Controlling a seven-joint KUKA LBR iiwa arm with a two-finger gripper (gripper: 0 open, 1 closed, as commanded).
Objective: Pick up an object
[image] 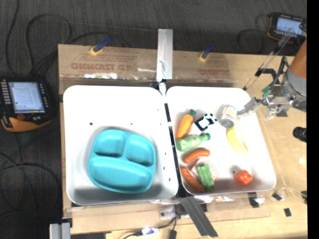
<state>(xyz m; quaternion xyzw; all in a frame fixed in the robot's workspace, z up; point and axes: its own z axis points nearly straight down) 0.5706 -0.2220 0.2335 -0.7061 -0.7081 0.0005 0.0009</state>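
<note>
One blue tray (121,159), perhaps eight toy foods (192,142); gripper (271,102) finger state unclear.

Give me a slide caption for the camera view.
Arm's gripper over right bin of toy food; blue tray in left bin.

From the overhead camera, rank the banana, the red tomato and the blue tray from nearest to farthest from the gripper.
Gripper sits at the right bin's upper right edge.
1. Banana, right bin, just below-left of it.
2. Red tomato, right bin's lower corner.
3. Blue tray, in the left bin.
</note>
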